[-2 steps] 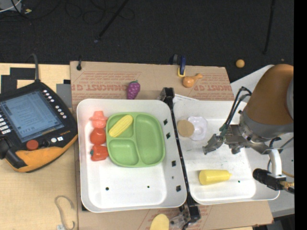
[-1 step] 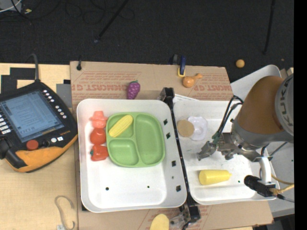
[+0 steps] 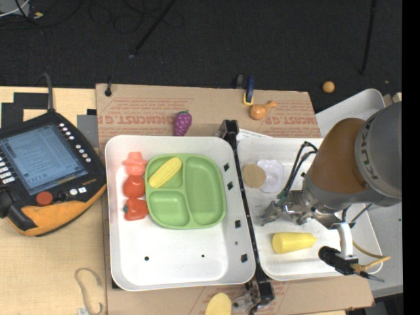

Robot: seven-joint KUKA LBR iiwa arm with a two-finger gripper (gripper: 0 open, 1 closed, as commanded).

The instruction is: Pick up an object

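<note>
In the camera view, the claw (image 3: 277, 210) is low inside the right bin (image 3: 367, 261), near the bin's middle, under the grey arm (image 3: 348, 169) with its orange band. The metal fingers are dark and partly mixed with cables, so I cannot tell if they are apart or together. Nothing is seen between them.

The nearest object is a yellow cone-like piece (image 3: 293, 243). It lies on the bin floor just below the claw and a little to the right, apart from it. Its long axis goes left to right, and the narrower end points to the right. It looks smooth, like plastic.

Above the claw lie a flat tan disc (image 3: 253, 174) and, beside it, a clear round lid (image 3: 272, 174), almost transparent.

In the left bin (image 3: 170, 268) there is a green divided tray (image 3: 187, 195) with a yellow corn cob (image 3: 164, 171) in its upper left compartment, lying on a slant. Red and pink toy pieces (image 3: 134, 186) stand in a column left of the tray.
</note>
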